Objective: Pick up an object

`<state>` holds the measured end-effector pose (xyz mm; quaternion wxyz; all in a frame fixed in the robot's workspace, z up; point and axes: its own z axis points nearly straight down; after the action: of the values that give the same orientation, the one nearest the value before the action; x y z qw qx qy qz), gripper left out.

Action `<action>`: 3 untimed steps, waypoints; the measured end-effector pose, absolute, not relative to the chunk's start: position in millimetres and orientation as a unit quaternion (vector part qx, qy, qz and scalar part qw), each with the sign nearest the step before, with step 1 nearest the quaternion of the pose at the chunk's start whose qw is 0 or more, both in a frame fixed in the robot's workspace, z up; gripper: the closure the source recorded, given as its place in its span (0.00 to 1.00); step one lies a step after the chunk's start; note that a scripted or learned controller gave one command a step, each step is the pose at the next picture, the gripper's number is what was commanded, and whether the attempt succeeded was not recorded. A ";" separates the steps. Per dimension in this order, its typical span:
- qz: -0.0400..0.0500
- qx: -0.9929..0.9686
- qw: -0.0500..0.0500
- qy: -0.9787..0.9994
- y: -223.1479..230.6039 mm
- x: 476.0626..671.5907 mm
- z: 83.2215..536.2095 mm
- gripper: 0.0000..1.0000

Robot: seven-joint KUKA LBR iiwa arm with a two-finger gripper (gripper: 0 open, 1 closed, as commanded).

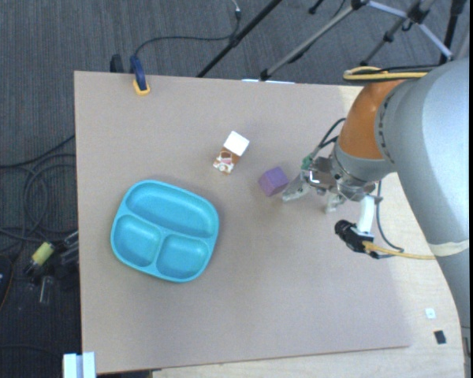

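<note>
Arm [433, 140]: bulky, smooth grey casing
Band [361, 128]: orange, above the wrist
Wrist [343, 176]: dark metal with small green parts
Gripper [311, 195]: pale grey fingers
Cables [378, 246]: black, white and yellow leads

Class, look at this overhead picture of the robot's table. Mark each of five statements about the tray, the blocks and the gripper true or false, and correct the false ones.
1. The blue tray has three compartments. True.
2. The purple block lies in the tray. False: it lies on the bare table, right of the tray.
3. The gripper is just right of the purple block. True.
4. The white block is stacked on the purple block. False: it sits apart, up and to the left, beside a small brown-and-white piece.
5. The clamp is at the table's near edge. False: it is on the far edge, near the left corner.
</note>
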<state>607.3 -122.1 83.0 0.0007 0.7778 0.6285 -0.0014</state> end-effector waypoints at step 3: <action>-0.004 0.755 0.000 0.655 -133.0 667.9 91.4 1.00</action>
<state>667.9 -133.0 91.4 0.0003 0.7555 0.6552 -0.0038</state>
